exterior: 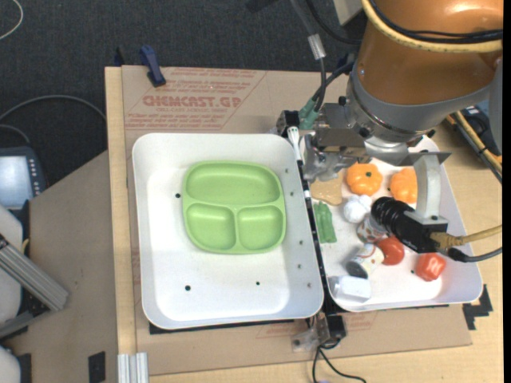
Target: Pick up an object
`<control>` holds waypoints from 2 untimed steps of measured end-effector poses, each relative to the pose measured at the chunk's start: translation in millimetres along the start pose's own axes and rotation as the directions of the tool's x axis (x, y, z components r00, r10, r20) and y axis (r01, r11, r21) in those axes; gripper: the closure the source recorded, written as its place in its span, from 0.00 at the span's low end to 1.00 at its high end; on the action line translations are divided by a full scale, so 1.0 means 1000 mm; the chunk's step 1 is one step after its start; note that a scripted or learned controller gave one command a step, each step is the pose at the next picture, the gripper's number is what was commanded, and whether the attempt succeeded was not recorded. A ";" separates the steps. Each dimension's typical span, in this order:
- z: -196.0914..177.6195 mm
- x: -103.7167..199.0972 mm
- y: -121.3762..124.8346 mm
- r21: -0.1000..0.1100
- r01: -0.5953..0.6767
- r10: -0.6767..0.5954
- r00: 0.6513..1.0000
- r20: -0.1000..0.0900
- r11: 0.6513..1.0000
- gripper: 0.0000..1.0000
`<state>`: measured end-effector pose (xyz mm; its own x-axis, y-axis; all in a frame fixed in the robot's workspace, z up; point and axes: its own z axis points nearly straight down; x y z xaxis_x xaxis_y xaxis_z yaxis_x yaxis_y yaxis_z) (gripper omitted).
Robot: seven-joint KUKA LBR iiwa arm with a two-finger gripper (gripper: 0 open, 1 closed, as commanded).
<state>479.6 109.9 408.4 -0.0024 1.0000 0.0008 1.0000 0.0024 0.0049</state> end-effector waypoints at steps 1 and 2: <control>-0.009 -0.001 0.000 0.000 -0.001 0.001 1.000 0.001 1.000 1.00; 0.047 0.060 -0.002 0.012 0.003 -0.003 1.000 0.002 1.000 1.00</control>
